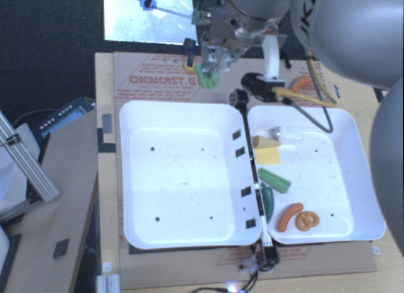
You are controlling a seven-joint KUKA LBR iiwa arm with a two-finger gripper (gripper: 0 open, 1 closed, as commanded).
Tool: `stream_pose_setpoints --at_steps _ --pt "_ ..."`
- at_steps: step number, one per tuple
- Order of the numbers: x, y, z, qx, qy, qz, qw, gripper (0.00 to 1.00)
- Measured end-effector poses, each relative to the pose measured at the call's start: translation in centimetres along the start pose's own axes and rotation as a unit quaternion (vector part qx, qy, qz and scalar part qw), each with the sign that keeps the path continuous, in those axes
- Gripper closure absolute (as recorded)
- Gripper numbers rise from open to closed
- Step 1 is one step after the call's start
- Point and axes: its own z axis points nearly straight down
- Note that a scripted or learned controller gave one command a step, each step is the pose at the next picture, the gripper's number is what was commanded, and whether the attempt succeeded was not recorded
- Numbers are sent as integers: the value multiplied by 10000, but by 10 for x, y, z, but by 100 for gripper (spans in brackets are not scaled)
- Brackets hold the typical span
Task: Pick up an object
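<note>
Camera view looks down on the worktop (107, 159) with two white bins side by side. The pincer (211, 71) hangs above the worktop's far edge, beyond the far right corner of the left bin (183, 172), and a small green object (207, 78) sits right at its tip. Whether the fingers are clamped on that green object or merely in front of it I cannot tell, nor how wide they stand.

The right bin (334, 159) holds the other things, all toward its left half. A yellow block (266, 155) lies near the far left corner, with a small tan piece (264, 141) just beyond it. A green block (274, 180) lies tilted nearer the middle, and a dark green pepper-like piece (267, 201) rests against the left wall. By the near edge an orange sausage (289, 216) lies just beside a pretzel (307, 221).
</note>
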Motion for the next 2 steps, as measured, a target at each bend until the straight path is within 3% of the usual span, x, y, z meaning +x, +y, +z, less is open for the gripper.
stream_pose_setpoints --at_steps 1,2 --pt "-52 -42 -148 -73 -17 110 9999 100" --pt "-129 32 -136 -6 -47 132 9999 100"
